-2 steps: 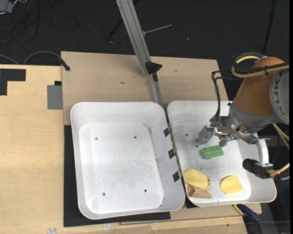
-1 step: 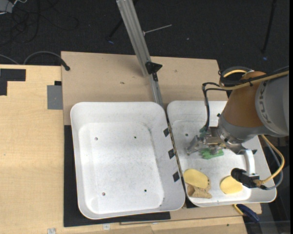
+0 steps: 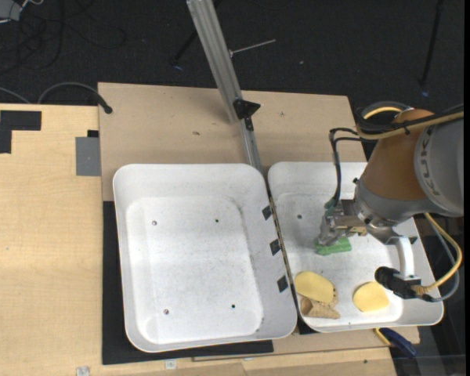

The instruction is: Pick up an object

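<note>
In the right bin (image 3: 298,186), a small green object (image 3: 334,247) lies near the middle. My gripper (image 3: 335,228) points down right over the green object's far edge, touching it or just above it. The grey arm with its orange band (image 3: 392,167) comes in from the right and hides the bin's right side. A yellow rounded object (image 3: 315,285) sits near the bin's front left, with a tan scrap (image 3: 322,310) just in front of it. Another yellow round object (image 3: 370,297) rests at the front right.
The left bin (image 3: 141,186) stands beside the right one, their rims meeting with black clips (image 3: 275,246) along the joint. A slanted metal rail (image 3: 219,57) rises behind the bins. A black cable end (image 3: 393,280) hangs by the arm near the right yellow object.
</note>
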Controlling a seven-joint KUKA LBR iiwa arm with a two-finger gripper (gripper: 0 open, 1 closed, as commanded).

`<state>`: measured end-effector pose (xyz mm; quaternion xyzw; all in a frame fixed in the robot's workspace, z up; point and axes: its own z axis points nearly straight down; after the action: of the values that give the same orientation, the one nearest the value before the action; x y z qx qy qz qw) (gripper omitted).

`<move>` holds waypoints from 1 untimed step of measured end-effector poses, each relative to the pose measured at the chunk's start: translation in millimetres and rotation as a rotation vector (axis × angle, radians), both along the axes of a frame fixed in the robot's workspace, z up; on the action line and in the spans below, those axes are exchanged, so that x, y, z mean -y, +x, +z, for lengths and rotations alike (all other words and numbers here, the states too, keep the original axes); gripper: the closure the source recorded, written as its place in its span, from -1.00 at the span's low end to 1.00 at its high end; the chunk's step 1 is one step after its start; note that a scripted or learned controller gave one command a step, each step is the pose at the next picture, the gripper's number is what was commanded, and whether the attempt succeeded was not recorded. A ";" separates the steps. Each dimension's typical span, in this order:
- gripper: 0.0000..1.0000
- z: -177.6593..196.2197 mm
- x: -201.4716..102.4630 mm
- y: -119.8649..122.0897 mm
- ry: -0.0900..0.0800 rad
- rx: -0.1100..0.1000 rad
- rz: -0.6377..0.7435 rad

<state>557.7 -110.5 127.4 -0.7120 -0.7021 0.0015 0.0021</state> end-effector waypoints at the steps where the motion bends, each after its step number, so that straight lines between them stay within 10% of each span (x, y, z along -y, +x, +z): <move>1: 1.00 43.7 7.6 -1.4 -0.001 0.006 0.003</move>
<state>556.2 -118.1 171.2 -0.7109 -0.7033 -0.0002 -0.0004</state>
